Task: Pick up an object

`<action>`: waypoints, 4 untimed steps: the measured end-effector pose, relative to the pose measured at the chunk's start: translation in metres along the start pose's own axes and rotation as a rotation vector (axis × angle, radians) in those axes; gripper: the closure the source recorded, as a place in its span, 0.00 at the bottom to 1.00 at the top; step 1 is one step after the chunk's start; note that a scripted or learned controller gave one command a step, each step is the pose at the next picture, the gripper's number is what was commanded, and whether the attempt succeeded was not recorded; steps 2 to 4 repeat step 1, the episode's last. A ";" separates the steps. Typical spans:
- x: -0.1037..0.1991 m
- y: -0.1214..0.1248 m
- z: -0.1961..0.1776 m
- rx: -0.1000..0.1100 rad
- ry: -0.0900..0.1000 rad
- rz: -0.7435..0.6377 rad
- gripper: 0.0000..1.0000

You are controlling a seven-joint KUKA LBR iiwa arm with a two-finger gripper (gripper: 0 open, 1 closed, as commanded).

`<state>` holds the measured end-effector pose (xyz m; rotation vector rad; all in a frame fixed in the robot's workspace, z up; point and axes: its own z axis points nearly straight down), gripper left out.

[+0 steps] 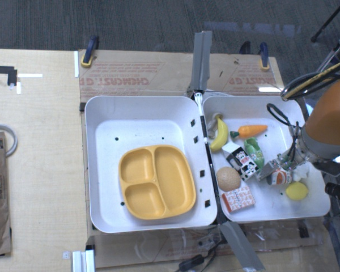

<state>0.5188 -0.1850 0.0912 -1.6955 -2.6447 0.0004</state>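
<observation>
Gripper (284,164) sits low in the right bin (314,207), near its right wall, above a small red-and-white item (279,178) that lies just left of a yellow lemon (296,191). Finger state: cannot tell, wrist and cabling mask the tips. Whether the tips touch the red-and-white item is also unclear.

Right bin contents crowd the approach. A banana (218,134) lies along the left wall toward the far corner, an orange carrot (252,131) just right of it. A green packet (254,153) and a black-and-white carton (241,162) sit mid-bin, touching. A round tan ball (228,179) rests near the left wall, with a red-and-white box (238,198) below it at the near edge. Print on the packages is too small to read.

Left bin (96,152) holds a yellow three-compartment tray (157,181), toward its near edge.

Cardboard (141,72) behind the bins carries reversed red lettering, not legible with certainty.
</observation>
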 end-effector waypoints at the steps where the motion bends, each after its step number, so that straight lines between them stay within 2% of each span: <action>1: 0.016 0.030 -0.094 -0.002 -0.003 -0.239 0.00; 4: 0.016 0.030 -0.094 -0.002 -0.003 -0.239 0.00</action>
